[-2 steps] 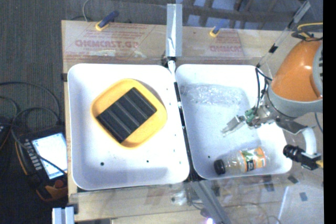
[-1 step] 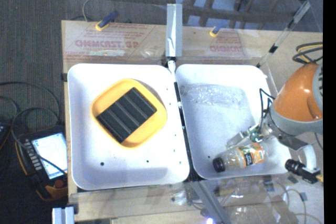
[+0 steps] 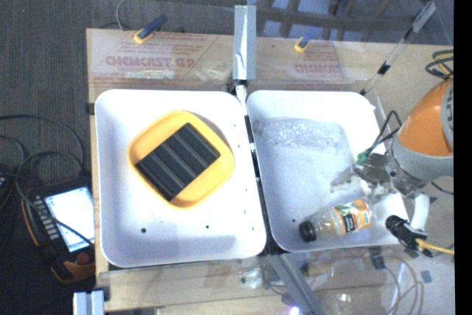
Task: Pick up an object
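Note:
A small plastic bottle point(image 3: 337, 221) with a dark cap and an orange label lies on its side near the front edge of the right bin point(image 3: 295, 181). A crumpled clear plastic bag point(image 3: 301, 133) rests at the back of that bin. A yellow dish-like object with a black ribbed insert point(image 3: 181, 157) lies in the left bin point(image 3: 118, 225). My gripper point(image 3: 366, 177) hangs low over the right bin's right side, just above and behind the bottle. I see nothing held in it.
The grey arm with its orange band point(image 3: 429, 125) comes in over the right bin's right rim. A black cable with a yellow end point(image 3: 409, 232) hangs by the front right corner. A handheld controller point(image 3: 59, 214) lies left of the bench.

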`<state>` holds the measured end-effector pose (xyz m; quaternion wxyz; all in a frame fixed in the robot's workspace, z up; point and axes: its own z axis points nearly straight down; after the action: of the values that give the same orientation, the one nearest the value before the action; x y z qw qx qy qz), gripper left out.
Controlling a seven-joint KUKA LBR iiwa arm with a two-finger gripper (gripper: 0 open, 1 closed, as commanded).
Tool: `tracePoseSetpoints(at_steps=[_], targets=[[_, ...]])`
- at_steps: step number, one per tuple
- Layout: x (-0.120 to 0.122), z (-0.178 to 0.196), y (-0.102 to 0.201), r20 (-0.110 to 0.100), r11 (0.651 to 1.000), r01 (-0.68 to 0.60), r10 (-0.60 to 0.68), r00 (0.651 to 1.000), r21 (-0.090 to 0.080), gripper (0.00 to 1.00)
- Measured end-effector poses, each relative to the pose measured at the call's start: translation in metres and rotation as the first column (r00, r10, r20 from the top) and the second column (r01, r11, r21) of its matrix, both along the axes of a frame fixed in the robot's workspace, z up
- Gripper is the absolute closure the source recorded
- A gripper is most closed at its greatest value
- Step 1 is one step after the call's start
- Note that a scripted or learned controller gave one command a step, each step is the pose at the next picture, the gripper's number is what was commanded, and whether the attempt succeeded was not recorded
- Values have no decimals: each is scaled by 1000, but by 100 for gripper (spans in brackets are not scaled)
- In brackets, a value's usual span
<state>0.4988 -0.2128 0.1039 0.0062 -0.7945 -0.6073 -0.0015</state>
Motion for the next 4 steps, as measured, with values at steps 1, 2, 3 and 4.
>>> tracePoseSetpoints(at_steps=[1, 2, 3, 4], targets=[[-9, -10, 6, 18, 989, -150, 150, 989, -13, 0], [-7, -2, 6, 22, 988, -151, 151, 988, -18, 100], [-7, -2, 6, 22, 988, -151, 151, 988, -18, 0], [-10, -11, 7, 16, 948, -317, 318, 948, -23, 0]])
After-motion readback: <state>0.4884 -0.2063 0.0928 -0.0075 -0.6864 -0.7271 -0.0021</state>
